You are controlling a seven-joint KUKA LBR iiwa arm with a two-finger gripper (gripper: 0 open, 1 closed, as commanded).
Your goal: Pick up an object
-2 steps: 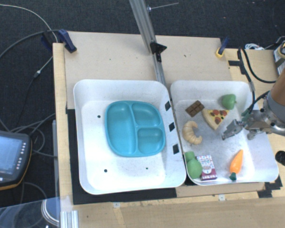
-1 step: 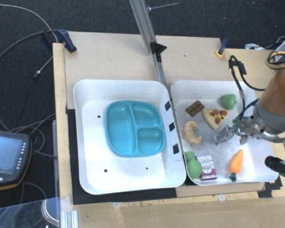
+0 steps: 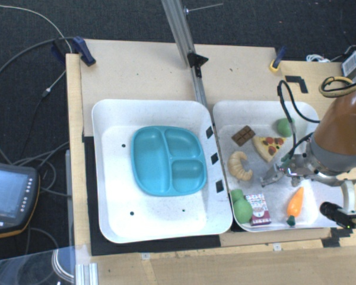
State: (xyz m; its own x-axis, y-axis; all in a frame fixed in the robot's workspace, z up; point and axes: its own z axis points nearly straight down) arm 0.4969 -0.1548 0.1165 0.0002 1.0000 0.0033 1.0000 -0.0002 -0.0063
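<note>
The croissant (image 3: 241, 166) lies in the right bin (image 3: 225, 120), left of centre, its long axis running near-to-far in the camera view. The gripper (image 3: 272, 177) hangs just to its right, low over bare bin floor, pointing toward it. Whether the jaws are spread or pressed together cannot be told. A carrot (image 3: 295, 203) lies on the opposite side.

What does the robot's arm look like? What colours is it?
The arm is round and chunky, with a big orange band over a grey wrist. A black cable loops along it. At the end sits a small silvery metal gripper.
</note>
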